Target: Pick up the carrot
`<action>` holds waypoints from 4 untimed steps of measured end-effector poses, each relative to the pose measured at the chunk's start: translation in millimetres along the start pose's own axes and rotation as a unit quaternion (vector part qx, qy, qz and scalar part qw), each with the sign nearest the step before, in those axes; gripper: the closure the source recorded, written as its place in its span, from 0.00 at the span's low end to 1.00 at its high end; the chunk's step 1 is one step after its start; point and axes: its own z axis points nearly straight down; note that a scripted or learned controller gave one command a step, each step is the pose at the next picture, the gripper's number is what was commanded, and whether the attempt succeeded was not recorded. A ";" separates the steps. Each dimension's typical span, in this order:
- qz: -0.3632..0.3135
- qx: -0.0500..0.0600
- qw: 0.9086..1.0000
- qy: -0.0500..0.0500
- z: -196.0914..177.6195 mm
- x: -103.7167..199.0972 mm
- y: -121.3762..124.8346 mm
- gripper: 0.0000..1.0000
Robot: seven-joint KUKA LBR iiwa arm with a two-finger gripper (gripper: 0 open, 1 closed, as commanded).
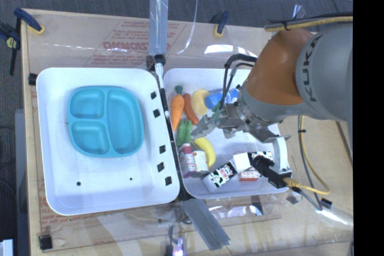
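The carrot (177, 108) is orange with a green top and lies lengthwise along the left wall of the right bin (277, 147). A thinner red-orange vegetable (189, 106) lies against its right side. My gripper (206, 124) hangs low over the middle of the right bin, just right of the carrot's lower end and above a green vegetable (183, 131). It is open and nothing sits between its fingers. The arm's orange band covers the bin's upper right part.
Packed near the carrot are a yellow fruit (200, 98), a blue object (215, 100), a banana (206, 150), a small bottle (187, 160), a cow-patterned carton (222, 174) and a white-red box (246, 168). The left bin (54, 147) holds a blue divided plate (107, 120).
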 end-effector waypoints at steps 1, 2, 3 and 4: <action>-0.001 -0.001 1.000 -0.003 124.4 -13.6 42.0 0.00; -0.004 -0.001 1.000 -0.003 115.6 -12.7 42.4 1.00; -0.031 -0.001 1.000 0.000 24.1 47.7 54.2 1.00; 0.005 0.000 1.000 -0.001 25.4 119.3 16.7 1.00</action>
